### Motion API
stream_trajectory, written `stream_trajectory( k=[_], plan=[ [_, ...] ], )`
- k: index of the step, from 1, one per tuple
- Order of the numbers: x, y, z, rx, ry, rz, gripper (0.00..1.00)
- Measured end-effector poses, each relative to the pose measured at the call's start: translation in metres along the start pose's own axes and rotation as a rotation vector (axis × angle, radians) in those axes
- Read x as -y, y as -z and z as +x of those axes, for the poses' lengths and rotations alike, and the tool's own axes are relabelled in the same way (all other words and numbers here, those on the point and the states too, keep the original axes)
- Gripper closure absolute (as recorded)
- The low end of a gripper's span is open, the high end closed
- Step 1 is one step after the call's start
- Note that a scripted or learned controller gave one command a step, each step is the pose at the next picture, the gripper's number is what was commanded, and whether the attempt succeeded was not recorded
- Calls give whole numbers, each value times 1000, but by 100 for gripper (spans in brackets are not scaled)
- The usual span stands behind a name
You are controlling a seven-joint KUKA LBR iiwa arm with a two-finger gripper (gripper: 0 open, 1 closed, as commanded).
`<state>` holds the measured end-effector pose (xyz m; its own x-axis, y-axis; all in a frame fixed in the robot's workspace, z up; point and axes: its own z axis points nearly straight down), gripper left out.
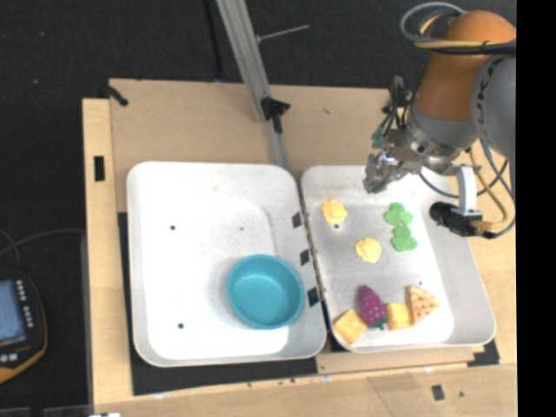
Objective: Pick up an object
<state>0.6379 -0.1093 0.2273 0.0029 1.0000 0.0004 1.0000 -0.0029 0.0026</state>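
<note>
In the camera view the gripper, whose state I cannot tell, hangs over the right shallow white plastic bin's far edge, where it could clip the rim and miss the small yellow toy piece nearby.

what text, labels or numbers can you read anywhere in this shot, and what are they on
None can be read.
The arm carries dark marks on its grey shell, cut off at the frame's edge and too blurred to read.
The handheld screen at the left edge glows blue, with its contents too small to read.
The bins, the blue bowl and the toy foods bear no print that I can see.
</note>
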Motion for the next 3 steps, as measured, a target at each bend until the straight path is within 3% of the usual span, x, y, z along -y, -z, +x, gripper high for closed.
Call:
stream_trajectory(
  k=[3],
  plan=[
    [64, 3, 138, -1, 10, 3, 100]
  ],
)
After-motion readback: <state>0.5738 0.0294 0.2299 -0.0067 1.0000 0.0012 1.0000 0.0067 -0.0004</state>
